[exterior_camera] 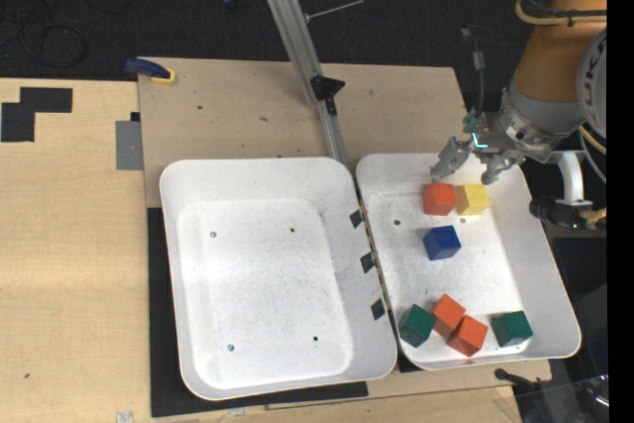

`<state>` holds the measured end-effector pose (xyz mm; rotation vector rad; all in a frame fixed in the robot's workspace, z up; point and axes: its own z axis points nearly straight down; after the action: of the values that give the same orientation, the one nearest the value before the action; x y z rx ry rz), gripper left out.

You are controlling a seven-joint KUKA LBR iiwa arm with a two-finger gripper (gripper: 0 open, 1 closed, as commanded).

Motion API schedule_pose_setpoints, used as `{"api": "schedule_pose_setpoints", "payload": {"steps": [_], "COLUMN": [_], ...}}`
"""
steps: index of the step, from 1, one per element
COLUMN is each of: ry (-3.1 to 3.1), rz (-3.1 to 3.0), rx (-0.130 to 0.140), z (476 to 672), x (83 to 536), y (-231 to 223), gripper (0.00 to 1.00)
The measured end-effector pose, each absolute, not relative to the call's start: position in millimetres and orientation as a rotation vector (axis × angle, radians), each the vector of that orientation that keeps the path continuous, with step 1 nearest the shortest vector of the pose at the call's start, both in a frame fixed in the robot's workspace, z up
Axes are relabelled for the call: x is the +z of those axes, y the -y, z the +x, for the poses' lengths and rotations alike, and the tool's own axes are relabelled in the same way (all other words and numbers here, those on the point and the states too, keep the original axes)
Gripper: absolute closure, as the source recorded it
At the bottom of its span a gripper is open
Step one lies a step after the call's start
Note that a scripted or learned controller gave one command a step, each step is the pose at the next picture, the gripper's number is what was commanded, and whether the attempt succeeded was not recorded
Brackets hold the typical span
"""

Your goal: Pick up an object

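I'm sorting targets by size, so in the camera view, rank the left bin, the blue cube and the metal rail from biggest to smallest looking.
1. Left bin, by far the largest.
2. Metal rail, long but thin.
3. Blue cube, smallest; it looks about the same size as the other cubes.

Even overhead light, bright white bins (198, 188) near glare, dark murky background, soft focus, faint shadows

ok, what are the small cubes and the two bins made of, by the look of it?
Small coloured cubes, e.g. the blue one: solid matte colour, crisp edges, no shine; likely painted wood or foam, can't tell which. Shallow white bins, e.g. the left one: rounded corners and rolled rim, faint speckling, slight sheen; looks like moulded plastic.
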<state>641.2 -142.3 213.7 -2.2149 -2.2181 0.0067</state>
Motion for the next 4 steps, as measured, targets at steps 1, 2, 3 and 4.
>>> {"api": "schedule_pose_setpoints", "payload": {"steps": [1,2,3,4], "ry": [2.223,2.223,2.231,2.219], "rz": [-2.215,-2.211,-2.230,-2.219], "rx": [0.003,0.008,0.000,0.005], "z": [642.2,649.6,643.2,642.9], "x": [216,157,115,89], "y": [142,137,139,138], "gripper": [0.00,0.00,0.00,0.00]}}
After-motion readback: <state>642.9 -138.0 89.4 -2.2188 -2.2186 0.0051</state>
